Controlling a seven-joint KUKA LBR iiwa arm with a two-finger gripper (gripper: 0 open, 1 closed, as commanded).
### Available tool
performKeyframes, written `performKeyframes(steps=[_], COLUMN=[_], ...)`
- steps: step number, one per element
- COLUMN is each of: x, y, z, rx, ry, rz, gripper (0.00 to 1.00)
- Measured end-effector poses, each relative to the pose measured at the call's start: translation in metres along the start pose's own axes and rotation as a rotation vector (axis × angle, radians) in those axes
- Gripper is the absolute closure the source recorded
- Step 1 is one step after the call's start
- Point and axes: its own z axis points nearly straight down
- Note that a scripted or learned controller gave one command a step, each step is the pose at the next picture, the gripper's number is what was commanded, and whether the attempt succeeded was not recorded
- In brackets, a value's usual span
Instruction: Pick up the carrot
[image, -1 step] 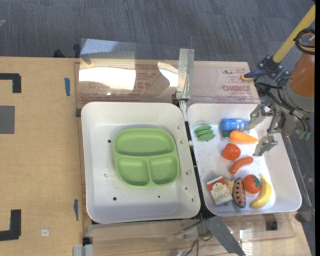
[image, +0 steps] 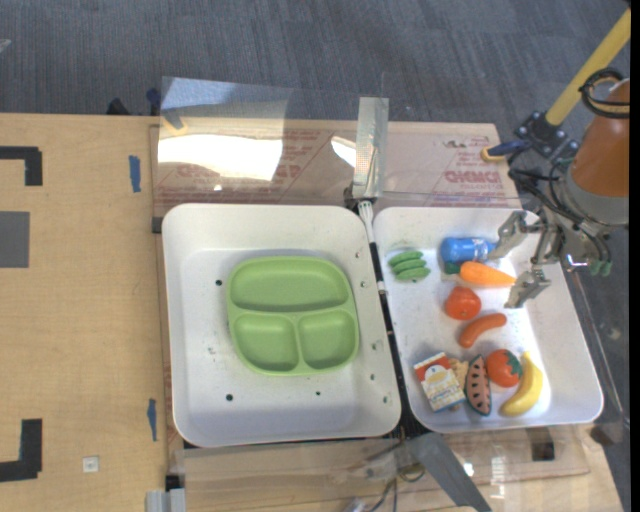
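**Carrot just left of spread fingers, right bin**

Far left: bare wooden bench (image: 80, 300) with black corner marks and scraps of blue tape.

Next, left bin (image: 190, 300): shallow, white, holding one green divided plate (image: 293, 313) with a long compartment at the back and two smaller ones at the front, all bare.

Across the divider, right bin (image: 575, 345), crowded with toy food. Nearest the divider, a green ridged piece (image: 408, 264). Behind and right of it, a blue can (image: 465, 248) on its side. Touching the can's front edge, the carrot (image: 486, 274): orange, long axis roughly left to right across the bin, thicker end toward the divider, tip toward the arm. In front of the carrot, a red tomato (image: 462, 302), then a reddish sausage (image: 482, 328). Along the front wall, a small carton (image: 440, 383), a watermelon slice (image: 479, 385), a strawberry (image: 504, 368) and a banana (image: 526, 386).

Rightmost, the gripper (image: 527, 258), hanging over the back right part of this bin, fingers spread apart with nothing between them. Carrot's tip just left of the gripper, slightly toward the front. Judged from this: a short shift left and a descent needed, with fingers closing across the carrot's narrow width; can and tomato close enough on either side to get nudged or caught.
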Motion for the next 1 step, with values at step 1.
performKeyframes(steps=[1], x=[-0.0193], y=[-0.0095], z=[0.0360], rx=[0.002], ry=[-0.008], rz=[0.066], gripper=[0.00])
